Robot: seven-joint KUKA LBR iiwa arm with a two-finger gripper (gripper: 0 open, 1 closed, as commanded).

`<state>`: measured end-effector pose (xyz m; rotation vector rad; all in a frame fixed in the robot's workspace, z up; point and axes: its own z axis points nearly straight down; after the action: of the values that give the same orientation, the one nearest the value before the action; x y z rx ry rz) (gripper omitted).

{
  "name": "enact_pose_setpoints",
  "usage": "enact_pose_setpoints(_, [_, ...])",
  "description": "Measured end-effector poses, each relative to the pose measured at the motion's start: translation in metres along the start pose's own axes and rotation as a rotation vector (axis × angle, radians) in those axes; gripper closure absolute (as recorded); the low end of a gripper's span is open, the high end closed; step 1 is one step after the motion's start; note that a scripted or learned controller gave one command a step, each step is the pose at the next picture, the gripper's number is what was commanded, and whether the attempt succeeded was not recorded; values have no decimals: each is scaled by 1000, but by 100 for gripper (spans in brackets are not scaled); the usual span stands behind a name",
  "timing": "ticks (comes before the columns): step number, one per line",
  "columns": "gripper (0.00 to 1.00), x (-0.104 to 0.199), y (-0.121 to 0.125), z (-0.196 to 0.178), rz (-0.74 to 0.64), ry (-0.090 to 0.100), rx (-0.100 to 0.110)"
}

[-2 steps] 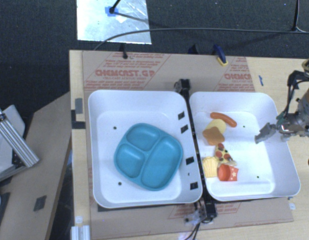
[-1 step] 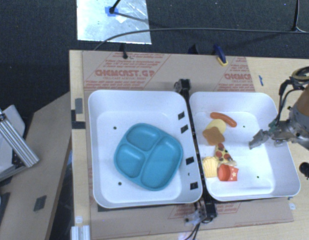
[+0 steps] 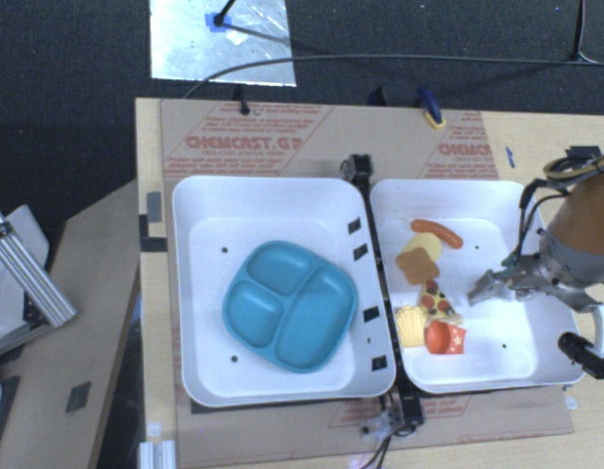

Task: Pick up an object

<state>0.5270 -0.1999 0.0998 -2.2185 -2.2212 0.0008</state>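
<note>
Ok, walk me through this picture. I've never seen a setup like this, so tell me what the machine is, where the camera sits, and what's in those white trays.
One camera looks down at a slant on a bench. The grey and orange thing at the right is a robot arm; its gripper, a two-finger claw, reaches into the right bin. I cannot tell whether the claw is open or shut, and nothing visibly sits in it. That bin holds toy food: a sausage, a brown slice, yellow corn, a red tomato and a small pizza slice. The left bin holds a blue divided plate.
</note>
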Motion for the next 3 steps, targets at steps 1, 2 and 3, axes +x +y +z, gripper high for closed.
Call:
enact_pose_setpoints(1, [100,-1,1,-14,-1,-3,-6])
enact_pose_setpoints(2, [100,4,11,-73,-4,-3,-8])
enact_pose_setpoints(3, [100,-1,21,-131,-4,-4,-10])
